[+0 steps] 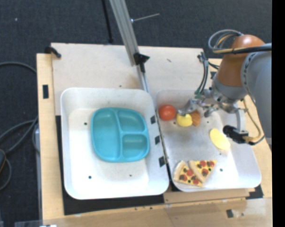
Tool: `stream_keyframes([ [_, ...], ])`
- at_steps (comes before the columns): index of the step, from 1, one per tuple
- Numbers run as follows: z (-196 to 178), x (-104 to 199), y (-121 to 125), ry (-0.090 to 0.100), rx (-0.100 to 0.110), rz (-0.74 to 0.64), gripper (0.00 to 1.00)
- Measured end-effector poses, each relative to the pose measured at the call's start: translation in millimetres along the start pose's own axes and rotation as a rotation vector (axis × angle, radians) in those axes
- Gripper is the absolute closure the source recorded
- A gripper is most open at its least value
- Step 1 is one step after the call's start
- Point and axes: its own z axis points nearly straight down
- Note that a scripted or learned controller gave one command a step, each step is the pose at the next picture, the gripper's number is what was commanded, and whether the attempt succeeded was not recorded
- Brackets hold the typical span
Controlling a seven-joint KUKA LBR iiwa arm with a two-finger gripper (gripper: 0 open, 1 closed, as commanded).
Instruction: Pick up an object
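Bearing two white bins side by side: left bin (pixel 76 183), right bin (pixel 248 171), sitting on the wooden bench (pixel 95 65).

Right bin layout, relative to gripper

Gripper (pixel 190 111) sits over the lemon (pixel 184 121) in the right bin (pixel 248 171); tomato (pixel 167 112) just left of it, pizza slices (pixel 195 171) well in front, tray (pixel 119 135) in left bin (pixel 76 174) far left.
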Motion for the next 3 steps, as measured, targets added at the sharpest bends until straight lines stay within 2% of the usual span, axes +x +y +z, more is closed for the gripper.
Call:
stream_keyframes([
  [1,3.8,-0.7,10.2,-0.004,-0.018,-0.003,0.00],
  [2,-7.9,-2.0,10.8,-0.006,-0.020,-0.005,1.00],
  [3,-53.3,-3.0,8.4,-0.001,0.011,-0.003,1.00],
])
